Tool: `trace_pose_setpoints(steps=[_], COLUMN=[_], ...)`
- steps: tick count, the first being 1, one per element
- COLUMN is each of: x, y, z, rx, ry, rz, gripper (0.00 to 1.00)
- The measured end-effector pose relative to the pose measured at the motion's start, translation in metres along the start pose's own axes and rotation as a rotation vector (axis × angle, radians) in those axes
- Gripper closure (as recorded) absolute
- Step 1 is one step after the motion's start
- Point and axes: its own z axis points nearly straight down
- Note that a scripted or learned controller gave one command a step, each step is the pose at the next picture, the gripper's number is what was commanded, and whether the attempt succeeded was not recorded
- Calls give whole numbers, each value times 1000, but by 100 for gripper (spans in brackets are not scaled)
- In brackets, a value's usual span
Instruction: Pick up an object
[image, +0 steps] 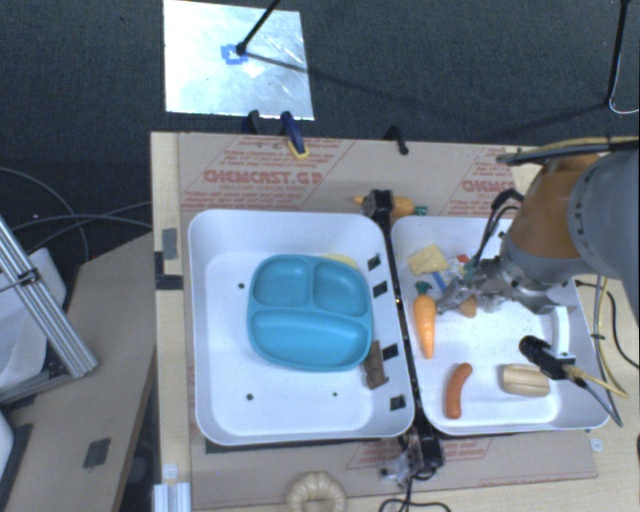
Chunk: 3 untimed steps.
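Reaching phase: pincer (452, 296) low in right bin (500, 415), beside carrot (426, 325). Finger state indeterminate. Next, I judge: centre over carrot, then close.

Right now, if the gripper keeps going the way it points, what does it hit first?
Probably the carrot. The gripper points left and down in the right bin, with the carrot just beyond its tip. Depth is unclear from above.

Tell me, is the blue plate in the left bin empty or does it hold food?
Empty. The blue plate shows bare blue in all its compartments. The carrot and sausage lie in the right bin.
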Motion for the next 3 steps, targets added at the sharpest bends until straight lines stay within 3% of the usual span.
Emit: trace_pose_setpoints(steps=[1,3], x=[0,-1], y=[1,-3], z=[-13,-107], rx=[-4,-7], ry=[0,-1], rz=[0,-3], gripper=[100,100])
